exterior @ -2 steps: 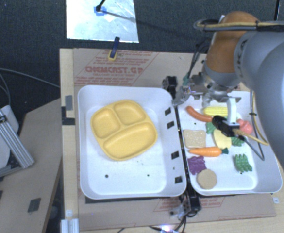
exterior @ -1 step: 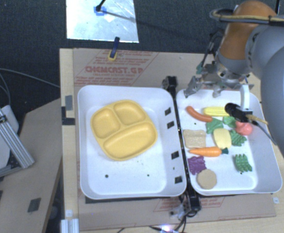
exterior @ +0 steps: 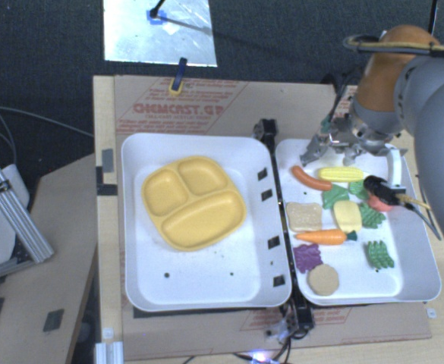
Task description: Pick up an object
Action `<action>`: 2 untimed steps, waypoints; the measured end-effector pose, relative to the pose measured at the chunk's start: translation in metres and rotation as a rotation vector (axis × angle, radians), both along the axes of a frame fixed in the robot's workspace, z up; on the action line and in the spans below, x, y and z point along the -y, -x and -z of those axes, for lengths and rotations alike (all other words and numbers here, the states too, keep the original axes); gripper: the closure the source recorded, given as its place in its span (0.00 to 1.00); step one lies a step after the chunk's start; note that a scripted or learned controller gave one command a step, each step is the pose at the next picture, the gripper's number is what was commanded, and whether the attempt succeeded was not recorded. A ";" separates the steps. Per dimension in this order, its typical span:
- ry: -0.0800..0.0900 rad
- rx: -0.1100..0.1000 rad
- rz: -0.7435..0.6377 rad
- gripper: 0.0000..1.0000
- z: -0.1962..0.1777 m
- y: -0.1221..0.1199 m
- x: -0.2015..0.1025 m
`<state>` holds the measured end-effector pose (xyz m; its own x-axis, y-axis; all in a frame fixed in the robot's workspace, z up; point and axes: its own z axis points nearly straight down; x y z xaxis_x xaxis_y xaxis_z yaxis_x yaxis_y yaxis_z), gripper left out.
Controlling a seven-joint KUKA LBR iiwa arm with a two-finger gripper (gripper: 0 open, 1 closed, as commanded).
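Closest to camera: round tan biscuit, at the front of the right bin. Purple grapes sit just behind it to the left, about touching. Carrot comes next back, lying crosswise with its green top to the right. Bread slice is behind the carrot near the bin's left wall, with a yellow block just beside it on the right. Green ridged piece sits on its own toward the right front. Further back are a green leafy piece and another green piece right of the yellow block. An orange-red piece is partly hidden, can't tell what it is. At the far end of the bin, red sausage and corn cob lie side by side, nearly touching. Gripper hangs just above those two at the bin's far edge, arm reaching in from the right. Fingers are spread apart with nothing between them; every pickable object lies in the bin. Left bin holds one yellow divided plate, roughly centred, three compartments. Both bins rest on a printed cardboard sheet on the bench.
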<state>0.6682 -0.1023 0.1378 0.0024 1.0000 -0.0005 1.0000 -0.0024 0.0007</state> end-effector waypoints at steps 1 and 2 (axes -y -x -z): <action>0.000 0.003 -0.005 0.00 0.036 -0.001 -0.012; -0.002 -0.006 -0.001 0.00 0.027 0.097 -0.016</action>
